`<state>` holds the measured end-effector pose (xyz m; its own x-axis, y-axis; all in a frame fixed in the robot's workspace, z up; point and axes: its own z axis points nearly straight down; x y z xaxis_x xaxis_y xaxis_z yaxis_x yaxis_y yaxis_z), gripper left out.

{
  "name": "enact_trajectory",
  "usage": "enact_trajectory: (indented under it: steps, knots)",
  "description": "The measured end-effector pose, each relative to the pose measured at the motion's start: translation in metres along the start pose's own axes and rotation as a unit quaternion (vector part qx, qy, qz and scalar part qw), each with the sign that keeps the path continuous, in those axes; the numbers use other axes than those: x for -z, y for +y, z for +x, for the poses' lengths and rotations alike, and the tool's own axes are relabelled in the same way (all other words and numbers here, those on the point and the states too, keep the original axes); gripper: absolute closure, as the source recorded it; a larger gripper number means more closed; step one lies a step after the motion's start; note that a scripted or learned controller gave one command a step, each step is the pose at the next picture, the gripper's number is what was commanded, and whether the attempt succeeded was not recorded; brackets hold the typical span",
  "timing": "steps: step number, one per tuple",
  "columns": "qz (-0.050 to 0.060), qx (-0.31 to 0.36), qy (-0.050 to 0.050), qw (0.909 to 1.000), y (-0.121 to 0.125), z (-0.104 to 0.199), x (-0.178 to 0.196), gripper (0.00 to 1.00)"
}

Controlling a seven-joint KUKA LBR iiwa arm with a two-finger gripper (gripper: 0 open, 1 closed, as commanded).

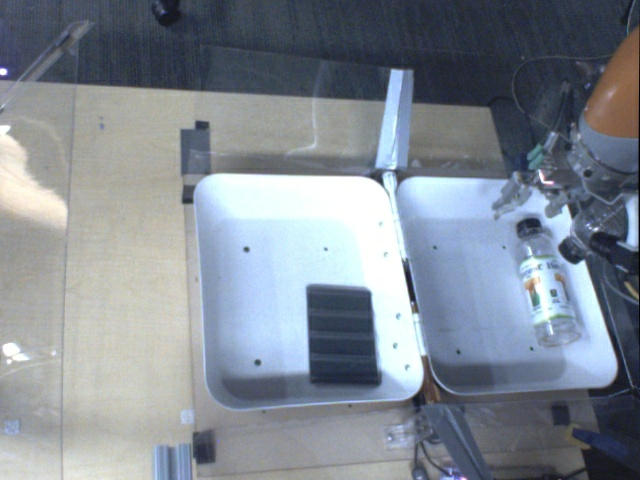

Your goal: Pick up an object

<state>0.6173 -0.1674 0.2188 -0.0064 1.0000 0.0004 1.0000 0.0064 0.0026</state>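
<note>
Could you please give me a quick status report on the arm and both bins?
End effector above right bin's far right corner, holding nothing. Clear bottle lying in right bin, dark ridged block in left bin. Nothing blocking either.

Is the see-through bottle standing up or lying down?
Lying down. The clear plastic bottle with the dark cap rests on its side on the floor of the right white bin, cap pointing toward the far rim.

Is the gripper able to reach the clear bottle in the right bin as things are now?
Probably yes. The bottle lies alone on the floor of the right bin, with nothing over or against it, and the gripper hangs just above its cap end.
</note>
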Motion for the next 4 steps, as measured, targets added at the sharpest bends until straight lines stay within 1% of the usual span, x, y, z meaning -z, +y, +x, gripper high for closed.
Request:
enact_trajectory:
  steps: [1, 2, 3, 4]
  knots:
    - [-0.002, -0.149, 0.000, 0.9888, 0.001, 0.016, -0.122, 0.00]
    - [-0.002, -0.012, -0.001, 0.9999, -0.031, -0.028, -0.060, 0.00]
    - [-0.007, 0.086, -0.003, 0.9963, -0.026, -0.034, -0.120, 0.00]
    - [-0.004, 0.116, -0.001, 0.9932, 0.030, -0.036, -0.131, 0.00]
